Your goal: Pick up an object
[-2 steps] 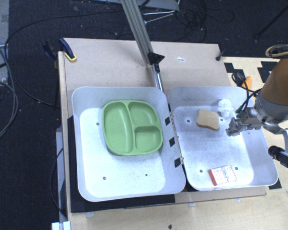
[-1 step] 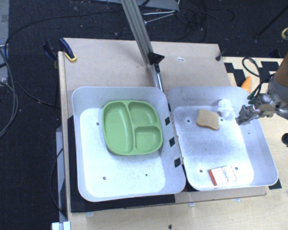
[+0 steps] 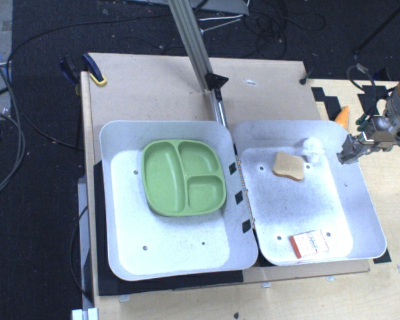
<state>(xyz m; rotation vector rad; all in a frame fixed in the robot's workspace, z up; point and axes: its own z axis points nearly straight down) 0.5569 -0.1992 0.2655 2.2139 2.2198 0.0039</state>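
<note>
Hovering at three o'clock, over the right rim of the right white bin [image 3: 360,199], our tool [image 3: 350,153] carries nothing that we can see; whether it stands wide or narrow we cannot tell. The pick seems not yet begun. The tan bread-like slice [image 3: 289,166], small white lump [image 3: 313,149] and red-and-white carton [image 3: 309,244] lie loose there; the green divided plastic tray [image 3: 184,177] sits in the left white bin [image 3: 123,245].

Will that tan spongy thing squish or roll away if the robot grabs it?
The sponge looks soft and porous, so it would probably squash a little and feel light. It lies flat in the right bin with flat sides, so it likely won't roll. The gripper sits at the bin's edge, apart from it.
</note>
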